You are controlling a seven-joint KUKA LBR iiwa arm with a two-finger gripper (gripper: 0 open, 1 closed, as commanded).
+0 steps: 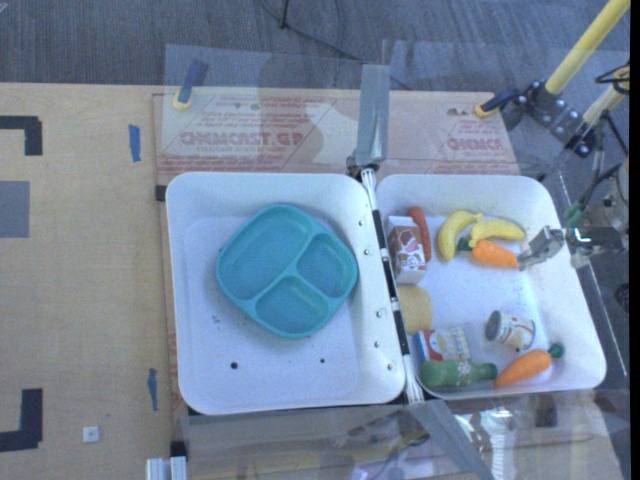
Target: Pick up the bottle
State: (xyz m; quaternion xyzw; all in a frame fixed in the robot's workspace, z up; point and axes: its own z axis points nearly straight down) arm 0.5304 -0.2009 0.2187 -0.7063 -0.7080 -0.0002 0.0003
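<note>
Green bottle (458,373) is lying on its side along the near edge of the right bin (570,313), squeezed between a small carton (445,344) and a carrot (524,367). The hand (543,244) sits up by the bin's right rim next to another carrot (495,255), well apart from the bottle. Can't tell if it's open or closed.

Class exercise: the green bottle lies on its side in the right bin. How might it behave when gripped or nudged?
The green bottle looks round-bodied and lies flat, so a nudge would probably roll it. Its surface seems smooth, perhaps slippery. The carrot and bin wall close by could hinder the gripper.
</note>
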